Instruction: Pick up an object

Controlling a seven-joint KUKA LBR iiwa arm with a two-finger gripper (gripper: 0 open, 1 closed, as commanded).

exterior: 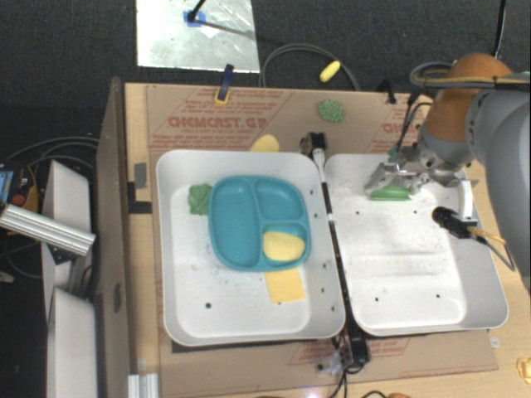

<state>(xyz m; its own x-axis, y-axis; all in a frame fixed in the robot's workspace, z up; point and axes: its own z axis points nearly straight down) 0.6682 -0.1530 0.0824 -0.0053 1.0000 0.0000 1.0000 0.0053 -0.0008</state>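
Note:
A flat green object [390, 194] lies in the far left corner of the right bin [415, 297]. My gripper [397, 176] hangs directly over it, its metal tip touching or just above the green piece; I cannot tell which. In the left bin [182, 305] a blue divided plate [241, 222] carries a yellow lump [284, 245]. A yellow square [285, 285] lies just in front of the plate and a green leafy piece [199, 198] sits at its left side.
Behind the bins, on the cardboard, sit a yellow item [265, 144], a green round item [332, 110] and a second yellow piece [330, 71]. A shiny sheet [195, 23] lies farther back. The bulk of the arm [498, 131] fills the right.

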